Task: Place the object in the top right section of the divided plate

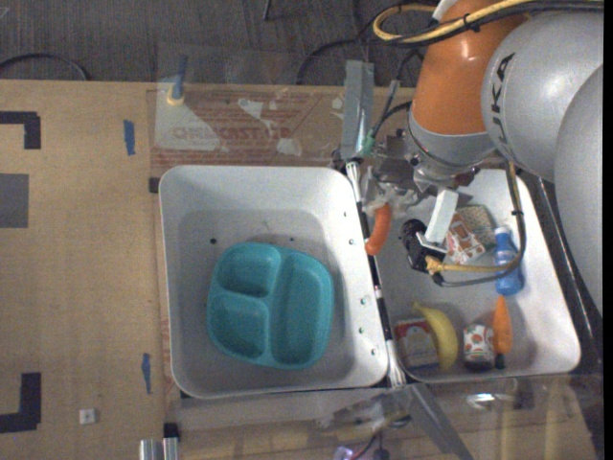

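A teal divided plate [272, 304] lies in the left bin [192, 209], with one long section and two smaller ones. My gripper [385, 205] hangs over the rims where the two bins meet, up and to the right of the plate. It is shut on a small orange, sausage-shaped object [379, 231] that points down from between the fingers, above the divide. The orange-banded wrist [460, 56] hides the upper part of the right bin.
The right bin [560, 348] holds a banana [442, 333], a small red box [414, 343], a can [477, 345], a carrot [502, 324], a blue bottle [508, 257] and a snack packet [469, 236]. A yellow cable [469, 269] trails beside the gripper.
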Controlling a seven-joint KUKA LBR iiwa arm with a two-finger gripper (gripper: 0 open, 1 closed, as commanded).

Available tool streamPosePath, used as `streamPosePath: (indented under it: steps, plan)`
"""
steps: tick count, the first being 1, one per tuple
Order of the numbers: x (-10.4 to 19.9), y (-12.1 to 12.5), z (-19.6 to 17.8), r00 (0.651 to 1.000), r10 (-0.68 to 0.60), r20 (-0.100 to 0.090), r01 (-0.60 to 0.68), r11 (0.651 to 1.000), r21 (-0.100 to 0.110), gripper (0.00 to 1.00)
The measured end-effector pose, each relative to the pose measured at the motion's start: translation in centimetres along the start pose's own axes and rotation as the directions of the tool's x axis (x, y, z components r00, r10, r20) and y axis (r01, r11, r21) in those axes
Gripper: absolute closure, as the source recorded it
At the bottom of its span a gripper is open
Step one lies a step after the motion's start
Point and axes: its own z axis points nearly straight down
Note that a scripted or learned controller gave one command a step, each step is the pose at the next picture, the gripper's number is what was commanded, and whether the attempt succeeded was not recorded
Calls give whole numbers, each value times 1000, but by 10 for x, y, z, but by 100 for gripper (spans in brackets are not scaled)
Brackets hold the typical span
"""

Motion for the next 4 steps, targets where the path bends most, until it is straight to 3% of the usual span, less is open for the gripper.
streamPosePath:
  steps: [1,2,3,4]
  plan:
    - [55,-22,8,983,-182,-1,182,983,4,100]
    - [121,-57,16,917,-399,-2,399,917,3,100]
    - [127,-84,46,880,-474,-2,474,880,3,100]
    - [116,-75,132,907,-420,-6,420,907,-21,100]
